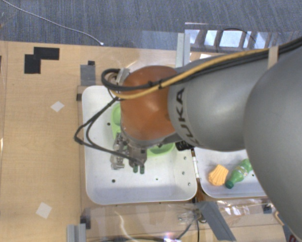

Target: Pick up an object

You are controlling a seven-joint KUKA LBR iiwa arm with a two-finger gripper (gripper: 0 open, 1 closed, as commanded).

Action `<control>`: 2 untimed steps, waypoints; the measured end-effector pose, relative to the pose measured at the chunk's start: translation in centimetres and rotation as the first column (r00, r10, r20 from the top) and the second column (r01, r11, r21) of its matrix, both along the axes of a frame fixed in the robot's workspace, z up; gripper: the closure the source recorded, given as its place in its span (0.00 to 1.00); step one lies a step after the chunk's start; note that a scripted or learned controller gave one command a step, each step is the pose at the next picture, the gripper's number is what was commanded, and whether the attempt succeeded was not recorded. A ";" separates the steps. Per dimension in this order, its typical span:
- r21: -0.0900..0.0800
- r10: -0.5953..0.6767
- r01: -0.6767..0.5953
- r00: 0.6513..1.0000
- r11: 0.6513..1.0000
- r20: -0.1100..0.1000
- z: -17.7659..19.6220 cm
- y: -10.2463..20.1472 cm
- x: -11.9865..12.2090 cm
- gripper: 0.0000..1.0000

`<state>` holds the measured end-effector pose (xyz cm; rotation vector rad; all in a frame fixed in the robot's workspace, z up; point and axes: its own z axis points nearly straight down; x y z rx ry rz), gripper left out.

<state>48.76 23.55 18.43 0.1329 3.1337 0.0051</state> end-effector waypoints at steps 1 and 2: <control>0.005 -0.373 0.373 0.928 0.928 0.002 11.5 0.0 0.1 1.00; -0.002 -0.232 0.232 0.973 0.973 -0.003 5.2 -1.5 0.0 1.00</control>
